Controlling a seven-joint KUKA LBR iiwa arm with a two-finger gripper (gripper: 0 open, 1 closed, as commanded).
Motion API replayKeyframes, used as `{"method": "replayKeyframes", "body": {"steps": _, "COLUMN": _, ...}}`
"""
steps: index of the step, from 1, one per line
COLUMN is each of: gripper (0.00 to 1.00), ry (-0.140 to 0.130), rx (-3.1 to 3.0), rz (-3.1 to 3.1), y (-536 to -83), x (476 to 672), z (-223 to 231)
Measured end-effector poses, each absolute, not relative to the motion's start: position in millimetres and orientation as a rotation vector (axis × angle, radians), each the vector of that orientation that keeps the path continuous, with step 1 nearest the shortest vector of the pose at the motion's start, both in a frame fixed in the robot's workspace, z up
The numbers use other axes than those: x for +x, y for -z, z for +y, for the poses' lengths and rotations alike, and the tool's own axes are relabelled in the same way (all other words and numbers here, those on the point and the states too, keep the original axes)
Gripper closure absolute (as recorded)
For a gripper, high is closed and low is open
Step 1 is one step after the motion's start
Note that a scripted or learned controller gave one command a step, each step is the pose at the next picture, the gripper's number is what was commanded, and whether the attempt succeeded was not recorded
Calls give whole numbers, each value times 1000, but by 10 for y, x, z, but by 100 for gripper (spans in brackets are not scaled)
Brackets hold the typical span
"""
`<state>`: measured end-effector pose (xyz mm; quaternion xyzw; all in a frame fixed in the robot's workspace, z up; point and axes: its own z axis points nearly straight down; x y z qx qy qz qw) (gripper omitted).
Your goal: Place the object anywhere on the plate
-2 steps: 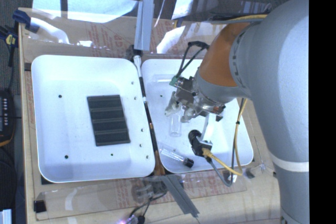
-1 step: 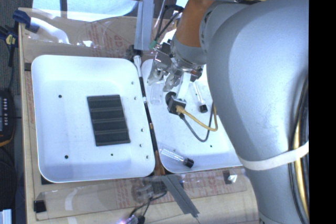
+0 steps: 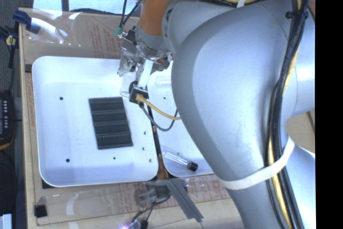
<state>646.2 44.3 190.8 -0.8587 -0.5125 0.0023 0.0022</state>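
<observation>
The gripper (image 3: 130, 79) hangs over the upper right corner of the left bin (image 3: 53, 115), close to the wall that it shares with the right bin (image 3: 174, 166); whether it is open or closed cannot be told from this slant, since the wrist hardware and cables crowd around it. Above it sits the orange band (image 3: 153, 10), and from there the grey arm (image 3: 241, 88) swells out to cover most of the right bin. A yellow cable (image 3: 161, 113) loops down from the wrist across the divide between the bins. Down and to the left of the gripper, well apart from it, a dark ribbed plate (image 3: 110, 123) lies flat on the left bin's floor (nothing rests on it). In the visible lower corner of the right bin lies a small clear tube with a dark cap (image 3: 181, 161), tilted, far from the plate.
</observation>
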Motion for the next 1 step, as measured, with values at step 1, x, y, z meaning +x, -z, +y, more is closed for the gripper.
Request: {"method": "replayKeyframes", "body": {"steps": 1, "gripper": 100, "ry": -7, "rx": -3036, "rz": -799, "y": -2285, "x": 6555, "z": 1004}}
